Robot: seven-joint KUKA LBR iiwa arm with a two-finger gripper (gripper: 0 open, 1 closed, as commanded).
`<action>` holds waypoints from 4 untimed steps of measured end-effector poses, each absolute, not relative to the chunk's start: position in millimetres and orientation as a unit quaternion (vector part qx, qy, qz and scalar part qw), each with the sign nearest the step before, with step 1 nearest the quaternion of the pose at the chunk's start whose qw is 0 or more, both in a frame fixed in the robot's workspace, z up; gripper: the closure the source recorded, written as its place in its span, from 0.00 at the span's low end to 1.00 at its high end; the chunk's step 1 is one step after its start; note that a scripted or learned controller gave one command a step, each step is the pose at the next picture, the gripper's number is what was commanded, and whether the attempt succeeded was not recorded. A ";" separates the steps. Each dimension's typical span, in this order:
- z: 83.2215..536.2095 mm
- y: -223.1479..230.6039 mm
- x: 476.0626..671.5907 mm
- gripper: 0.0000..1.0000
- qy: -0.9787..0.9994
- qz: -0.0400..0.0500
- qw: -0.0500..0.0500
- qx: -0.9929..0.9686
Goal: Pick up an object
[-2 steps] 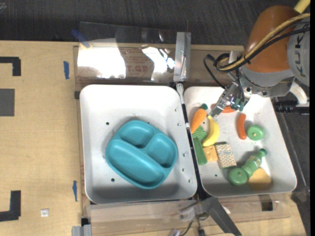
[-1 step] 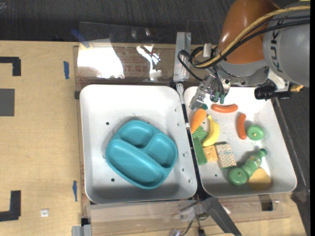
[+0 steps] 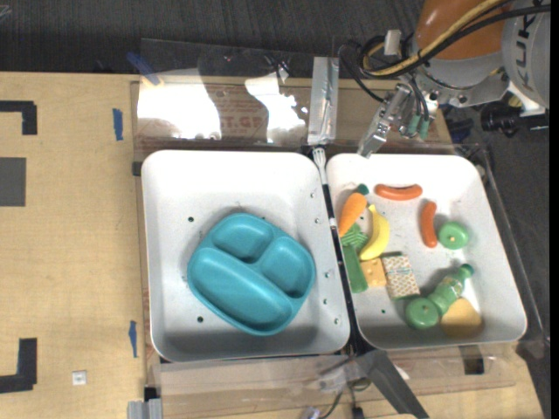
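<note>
- Hovering above the back rim of the right shallow white plastic bin (image 3: 500, 234), the two-finger gripper (image 3: 395, 122) hangs from the grey arm with the orange band (image 3: 454, 16); nothing lies between its fingers, and whether they stand wide or narrow I cannot tell from this slanted view.
- The things to choose from all lie in that right bin: an orange toy carrot with a green top (image 3: 352, 211) by its left wall, a yellow toy banana (image 3: 377, 236) touching the carrot, a long red-orange toy sausage (image 3: 397, 191) near the back rim, a shorter red sausage (image 3: 427, 223) and a round green toy fruit (image 3: 452, 236) to the right of the banana.
- Toward the bin's front rim sit a patterned square cracker-like piece (image 3: 401, 275), a small green toy bottle (image 3: 447, 291), a green round piece (image 3: 421, 313) and a yellow wedge (image 3: 461, 318), packed close together.
- The long sausage looks the best pick, in my judgement: it lies nearest the gripper and apart from its neighbours, so the fingers can straddle its short width and descend straight.
- The crowded front cluster risks pinching two items or knocking one aside.
- The left white bin (image 3: 166, 190), beside the right bin, holds a teal divided plastic plate (image 3: 251, 271).
- Part of white lettering shows on the arm's grey housing (image 3: 524, 37), cropped and unreadable; faint print on the clear sheet (image 3: 236, 103) behind the left bin cannot be read.
</note>
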State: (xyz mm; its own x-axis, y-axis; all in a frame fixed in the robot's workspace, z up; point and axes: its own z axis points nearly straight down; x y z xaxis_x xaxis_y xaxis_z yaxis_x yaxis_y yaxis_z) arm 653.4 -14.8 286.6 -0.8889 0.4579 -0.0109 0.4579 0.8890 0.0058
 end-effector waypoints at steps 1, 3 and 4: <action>184.9 -58.0 658.1 1.00 0.998 0.000 0.001 -0.062; 164.1 -124.6 607.8 1.00 0.992 0.000 0.000 -0.127; 89.7 -168.0 592.2 1.00 0.954 -0.002 0.005 -0.299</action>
State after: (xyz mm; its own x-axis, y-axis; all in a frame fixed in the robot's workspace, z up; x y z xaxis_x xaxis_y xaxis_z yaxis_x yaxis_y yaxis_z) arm 592.2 -168.0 89.7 -0.8208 -0.5711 -0.0093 -0.5711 0.8209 -0.0064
